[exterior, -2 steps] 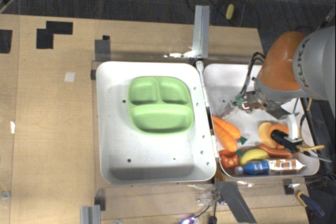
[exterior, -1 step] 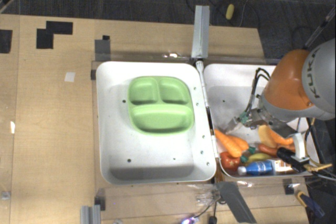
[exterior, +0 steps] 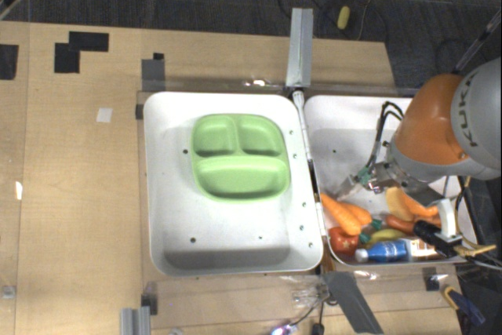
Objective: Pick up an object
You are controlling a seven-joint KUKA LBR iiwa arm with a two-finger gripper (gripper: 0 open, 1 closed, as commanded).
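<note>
Left bin: holds the green divided tray, flat, out of the way.
Right bin: carrots, blue bottle and other items heaped at its near edge.
Gripper: low over the carrots, apparently seeking one; finger state cannot be told.

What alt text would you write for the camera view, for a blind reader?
A grey robot arm with an orange band lowers its claw over a right white bin holding orange toy carrots and a blue bottle. The left white bin holds a green divided plastic tray.
</note>
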